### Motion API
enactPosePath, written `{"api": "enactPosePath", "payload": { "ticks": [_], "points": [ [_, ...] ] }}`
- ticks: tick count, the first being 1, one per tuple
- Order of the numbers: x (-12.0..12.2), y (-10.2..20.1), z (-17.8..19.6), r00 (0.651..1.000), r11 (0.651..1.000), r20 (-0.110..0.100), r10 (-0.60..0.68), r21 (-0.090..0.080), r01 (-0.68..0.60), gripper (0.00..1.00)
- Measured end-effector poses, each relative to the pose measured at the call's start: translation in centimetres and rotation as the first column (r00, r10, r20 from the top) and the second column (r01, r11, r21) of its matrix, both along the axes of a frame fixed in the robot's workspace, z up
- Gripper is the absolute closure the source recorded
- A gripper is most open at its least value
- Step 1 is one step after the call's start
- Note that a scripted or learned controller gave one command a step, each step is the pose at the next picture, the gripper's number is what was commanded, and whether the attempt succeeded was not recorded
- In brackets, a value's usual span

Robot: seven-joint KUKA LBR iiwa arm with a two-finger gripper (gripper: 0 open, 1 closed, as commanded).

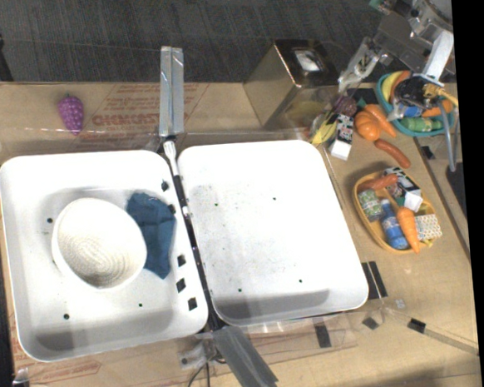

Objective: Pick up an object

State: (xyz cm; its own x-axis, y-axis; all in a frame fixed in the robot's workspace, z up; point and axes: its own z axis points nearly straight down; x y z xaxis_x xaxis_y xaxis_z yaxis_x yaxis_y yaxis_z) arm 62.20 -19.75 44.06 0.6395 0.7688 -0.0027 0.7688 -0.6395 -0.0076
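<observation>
In the left bin (36, 330) a round white woven hat-like object (100, 241) lies upside down. A crumpled blue cloth (155, 229) rests against its right side. The right bin (266, 228) sits beside it. The arm comes in at the top right corner, and my gripper (359, 64) hangs outside the bins, beyond the right bin's far right corner, above the clutter on the bench. Nothing is seen held in it.
A purple grape-like toy (70, 113) lies on the bench behind the left bin. A brass-coloured box (296, 80) stands behind the right bin. To the right are a pile of toy food and rings (406, 104) and a yellow bowl (361, 197) of small items.
</observation>
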Motion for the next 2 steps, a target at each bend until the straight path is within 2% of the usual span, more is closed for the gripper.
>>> {"api": "enactPosePath", "payload": {
  "ticks": [1, 2],
  "points": [
    [0.1, 0.3, 0.9, 1.000, 1.000, -0.005, 0.011, 0.001, -0.011, 1.00],
    [0.2, 7.2, -0.1, 0.965, 0.965, -0.001, -0.263, -0.004, 0.263, 1.00]
  ]
}}
